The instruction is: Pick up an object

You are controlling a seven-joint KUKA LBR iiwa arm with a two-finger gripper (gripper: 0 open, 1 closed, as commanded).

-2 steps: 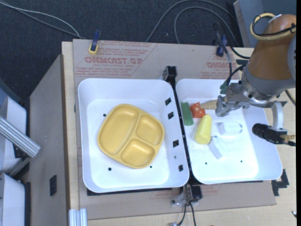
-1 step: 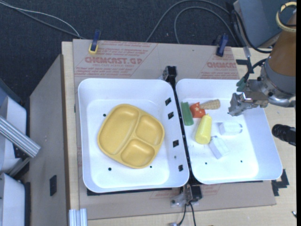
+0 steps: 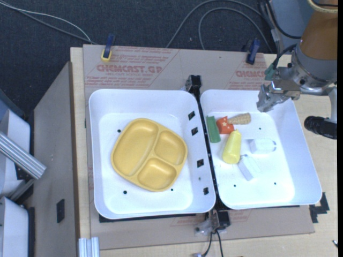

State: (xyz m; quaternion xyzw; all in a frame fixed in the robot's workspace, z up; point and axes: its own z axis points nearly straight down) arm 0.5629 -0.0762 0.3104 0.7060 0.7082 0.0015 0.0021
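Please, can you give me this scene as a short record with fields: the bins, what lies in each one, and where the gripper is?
left bin: holds a yellow divided plate
right bin: holds a green block, red piece, tan stick, yellow bottle, and pale items hard to identify
gripper: above the right bin's far right corner, apart from the objects
held object: none visible
finger state: cannot tell

glossy plastic tray (image 3: 149, 154), smooth white bins (image 3: 102, 143).
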